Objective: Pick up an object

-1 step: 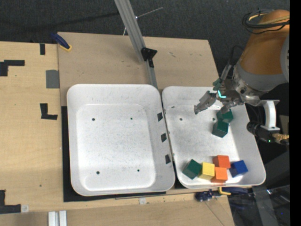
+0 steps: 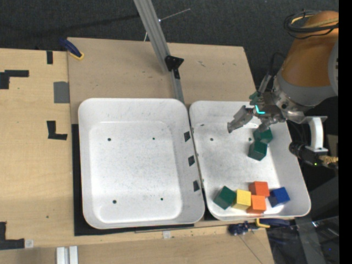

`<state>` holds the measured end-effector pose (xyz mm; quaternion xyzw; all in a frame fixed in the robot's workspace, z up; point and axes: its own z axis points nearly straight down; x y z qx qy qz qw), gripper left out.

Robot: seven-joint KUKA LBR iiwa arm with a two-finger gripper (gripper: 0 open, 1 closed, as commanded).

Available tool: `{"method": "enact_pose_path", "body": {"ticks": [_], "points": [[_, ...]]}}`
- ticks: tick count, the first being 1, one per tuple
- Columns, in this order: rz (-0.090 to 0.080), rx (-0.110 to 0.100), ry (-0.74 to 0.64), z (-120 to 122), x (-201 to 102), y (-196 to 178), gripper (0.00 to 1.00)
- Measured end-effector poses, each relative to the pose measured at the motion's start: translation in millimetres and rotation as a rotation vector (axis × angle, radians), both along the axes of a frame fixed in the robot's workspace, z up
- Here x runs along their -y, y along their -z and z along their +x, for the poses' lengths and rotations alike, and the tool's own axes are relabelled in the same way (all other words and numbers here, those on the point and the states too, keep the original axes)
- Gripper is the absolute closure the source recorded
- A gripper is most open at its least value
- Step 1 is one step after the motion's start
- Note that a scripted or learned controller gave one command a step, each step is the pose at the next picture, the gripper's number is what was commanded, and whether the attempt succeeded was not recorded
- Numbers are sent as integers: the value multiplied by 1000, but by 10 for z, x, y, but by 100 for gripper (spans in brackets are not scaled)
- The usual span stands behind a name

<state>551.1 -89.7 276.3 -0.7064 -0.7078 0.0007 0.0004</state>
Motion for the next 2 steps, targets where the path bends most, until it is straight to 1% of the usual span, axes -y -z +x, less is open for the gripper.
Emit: {"method": "enact_pose_path", "body": {"ticks": [1,2], "points": [[0,-5,2,-15,28,438,0],[1,-7,1,-61,-3,1080,0]]}}
